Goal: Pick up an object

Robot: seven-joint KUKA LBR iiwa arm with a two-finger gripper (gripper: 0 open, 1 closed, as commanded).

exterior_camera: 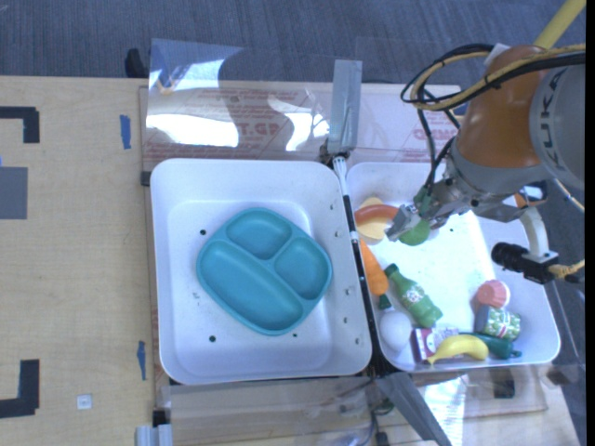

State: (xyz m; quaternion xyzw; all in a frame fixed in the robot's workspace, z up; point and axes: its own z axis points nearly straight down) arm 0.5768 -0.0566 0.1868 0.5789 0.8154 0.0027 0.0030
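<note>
My gripper [410,224] hangs over the upper left part of the right bin [544,328], reaching in from the right under the orange band of the arm. A small green thing [420,233] shows right at its tip; whether it is held I cannot tell. Just left of it lies an orange-red slice [375,217]. Below that are an orange carrot [374,269], a green bottle [413,297] and a white egg [395,328]. Along the front lie a yellow banana [460,347], a green can [500,324] and a pink ball [491,295].
The left bin [177,203] holds a teal divided plate [264,269]. A ridge [353,249] separates the two bins. A black cable and fitting [521,260] hang over the right bin's right side. Wooden bench surface lies to the left.
</note>
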